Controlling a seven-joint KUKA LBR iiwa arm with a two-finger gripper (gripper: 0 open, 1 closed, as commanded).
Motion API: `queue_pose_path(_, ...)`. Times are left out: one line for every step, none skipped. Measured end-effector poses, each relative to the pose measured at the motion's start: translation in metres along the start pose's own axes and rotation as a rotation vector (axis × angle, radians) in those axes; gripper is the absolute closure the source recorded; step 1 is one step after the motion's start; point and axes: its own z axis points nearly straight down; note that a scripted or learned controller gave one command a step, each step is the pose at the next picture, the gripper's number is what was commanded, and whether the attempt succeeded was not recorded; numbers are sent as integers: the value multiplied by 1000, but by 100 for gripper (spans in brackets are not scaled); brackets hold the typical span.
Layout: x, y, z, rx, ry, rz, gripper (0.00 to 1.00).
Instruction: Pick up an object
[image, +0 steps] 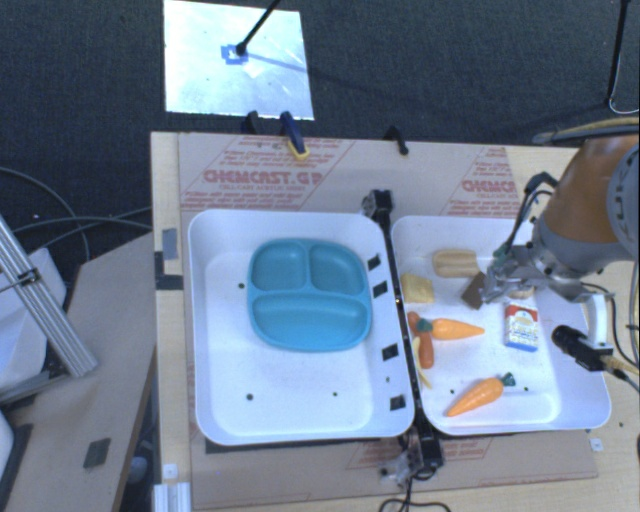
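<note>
Gripper low in right bin, approach step, nothing seen held.

Jaw state could not be told; the dark fingertips sat just below the tan bread piece, above the orange carrot. Small carton just to the side, second carrot nearer the front edge. Left bin held the blue plate. Next move, by my judgement: settle on one item and close around it.

Dark carpet floor surrounds a wooden bench, with a shiny metal sheet at eleven o'clock.
</note>
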Motion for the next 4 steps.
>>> queue_pose_path(-4,5,-64,-3,-1,0,100)
queue_pose_path(-4,6,-86,1,0,-1,100)
queue_pose_path(54,23,-94,1,2,-5,100)
queue_pose_path(99,39,-95,1,2,-5,100)
